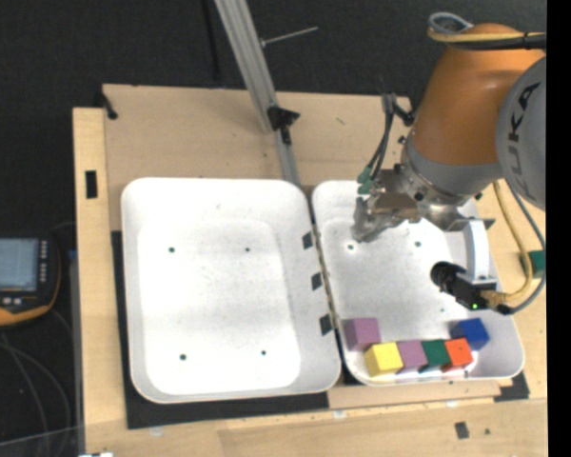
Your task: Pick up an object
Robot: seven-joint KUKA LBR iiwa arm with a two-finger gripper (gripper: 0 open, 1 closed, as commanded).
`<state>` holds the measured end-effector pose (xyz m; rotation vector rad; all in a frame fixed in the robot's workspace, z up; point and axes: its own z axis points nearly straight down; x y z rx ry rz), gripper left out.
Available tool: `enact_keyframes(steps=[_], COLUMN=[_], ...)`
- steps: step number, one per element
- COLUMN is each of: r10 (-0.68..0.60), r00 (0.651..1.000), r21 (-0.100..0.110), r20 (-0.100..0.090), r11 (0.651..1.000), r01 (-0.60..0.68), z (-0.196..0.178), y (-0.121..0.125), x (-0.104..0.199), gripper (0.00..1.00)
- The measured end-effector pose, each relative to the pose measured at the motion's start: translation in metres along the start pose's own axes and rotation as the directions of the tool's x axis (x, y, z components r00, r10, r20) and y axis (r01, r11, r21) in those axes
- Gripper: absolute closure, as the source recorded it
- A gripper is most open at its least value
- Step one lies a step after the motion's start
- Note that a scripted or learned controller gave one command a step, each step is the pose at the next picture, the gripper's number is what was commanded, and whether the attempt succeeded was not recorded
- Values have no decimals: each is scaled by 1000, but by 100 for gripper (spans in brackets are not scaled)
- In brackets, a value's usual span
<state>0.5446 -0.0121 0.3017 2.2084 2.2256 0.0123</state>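
Several small blocks lie along the near edge of the right bin (400, 274): a purple block (363, 332), a yellow block (383, 358), a second purple block (412, 353), a green block (435, 352), an orange block (457, 352) and a blue block (472, 332). My gripper (369, 219) hangs over the far left part of the right bin, well away from the blocks. Nothing shows between its fingers.
The left bin (219, 284) sits beside the right one on the wooden bench. A slanted metal pole (257, 74) rises behind the bins. A black sensor with a green light (457, 286) hangs off the arm over the right bin. A handheld device (14, 269) lies at far left.
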Motion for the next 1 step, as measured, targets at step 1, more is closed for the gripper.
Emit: enact_keyframes(steps=[1], r10=[-3], r00=[1000], r21=[2], r20=[-2], r11=[1000], r01=[3], z=[-58], y=[22], x=[83], gripper=[100])
